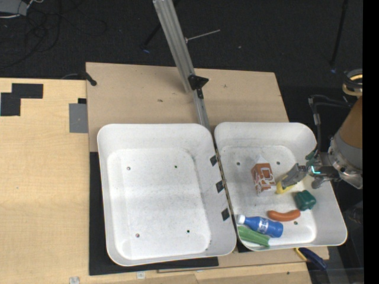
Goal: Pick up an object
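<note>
Approach stage of a pick, judged from the layout. The arm [349, 141], grey with an orange band, enters from the right and carries its gripper [301, 173] low over the right bin [249, 132], at that bin's right side. The jaws are hard to read at this scale: whether they stand apart or together cannot be told, and nothing can be seen clamped between them, so no object counts as held.

5 candidate objects lie in the right bin. A yellow piece [284, 187], small and blocky, lies just beside the gripper tip and is the likeliest target. A brown-and-white box [262, 178], printed and card-like, stands just left of it. A dark green block [306, 200], matt and chunky, lies below the gripper. An orange sausage-shaped item [283, 215], smooth and rounded, lies nearer the front wall, with a blue bottle [262, 225] and a green elongated item [253, 237] touching or nearly touching at the front left corner.

The left bin [118, 138] is shallow, white and speckled, like its neighbour; both rest on a pale wooden bench [237, 93].

Next move, as a judgement: centre over 1 object, descend, close. The yellow piece sits close to the box, so a clean approach calls for care with clearance; rounded items may roll.
</note>
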